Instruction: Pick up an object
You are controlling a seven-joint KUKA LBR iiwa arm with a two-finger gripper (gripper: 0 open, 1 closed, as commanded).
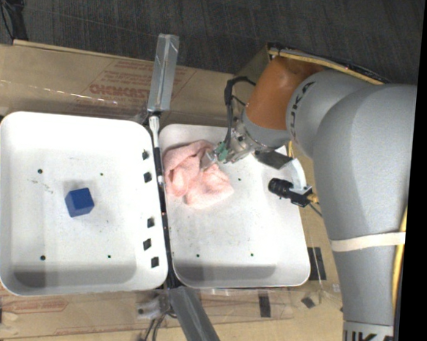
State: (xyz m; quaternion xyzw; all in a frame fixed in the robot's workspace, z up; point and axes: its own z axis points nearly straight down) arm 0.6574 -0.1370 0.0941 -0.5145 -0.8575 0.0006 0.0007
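A crumpled pink cloth lies in the upper left of the right bin. My gripper comes down from the grey arm with its orange band and sits at the cloth's upper right edge, touching or pressing into the fabric. A small blue cube rests in the middle of the left bin, far from the gripper.
A black clip-like part sticks out from the arm over the right bin's right side. The big grey arm covers the bench's right side. A metal divider runs between the bins, which lie on brown cardboard.
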